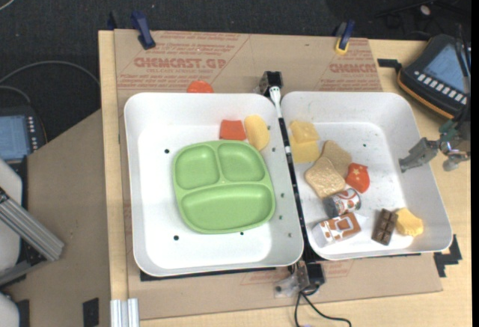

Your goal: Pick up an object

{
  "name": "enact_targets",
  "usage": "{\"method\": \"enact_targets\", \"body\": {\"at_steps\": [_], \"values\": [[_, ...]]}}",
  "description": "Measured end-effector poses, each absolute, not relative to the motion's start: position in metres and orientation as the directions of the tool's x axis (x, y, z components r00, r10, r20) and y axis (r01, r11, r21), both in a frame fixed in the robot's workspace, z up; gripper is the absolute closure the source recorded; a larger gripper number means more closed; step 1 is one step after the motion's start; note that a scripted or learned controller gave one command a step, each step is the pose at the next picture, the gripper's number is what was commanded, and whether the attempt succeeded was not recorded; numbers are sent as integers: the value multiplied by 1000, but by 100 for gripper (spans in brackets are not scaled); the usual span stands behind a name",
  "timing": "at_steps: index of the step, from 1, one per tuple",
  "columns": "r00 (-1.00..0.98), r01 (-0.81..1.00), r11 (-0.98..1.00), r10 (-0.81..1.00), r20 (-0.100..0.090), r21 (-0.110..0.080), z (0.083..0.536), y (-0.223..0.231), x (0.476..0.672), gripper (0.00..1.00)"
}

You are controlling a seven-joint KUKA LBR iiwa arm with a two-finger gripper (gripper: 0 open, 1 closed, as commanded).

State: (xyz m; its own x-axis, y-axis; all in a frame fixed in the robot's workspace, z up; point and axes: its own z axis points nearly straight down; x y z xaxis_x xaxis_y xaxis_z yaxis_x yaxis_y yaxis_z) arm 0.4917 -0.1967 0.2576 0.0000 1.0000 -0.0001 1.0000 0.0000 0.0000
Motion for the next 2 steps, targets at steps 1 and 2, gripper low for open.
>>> {"method": "enact_targets", "body": {"at_steps": [1,2], "values": [[-3,1000,3,1000,5,-12,122,-168,526,0],[-5,1000,5,1000,0,3,85,-134,567,0]]}}
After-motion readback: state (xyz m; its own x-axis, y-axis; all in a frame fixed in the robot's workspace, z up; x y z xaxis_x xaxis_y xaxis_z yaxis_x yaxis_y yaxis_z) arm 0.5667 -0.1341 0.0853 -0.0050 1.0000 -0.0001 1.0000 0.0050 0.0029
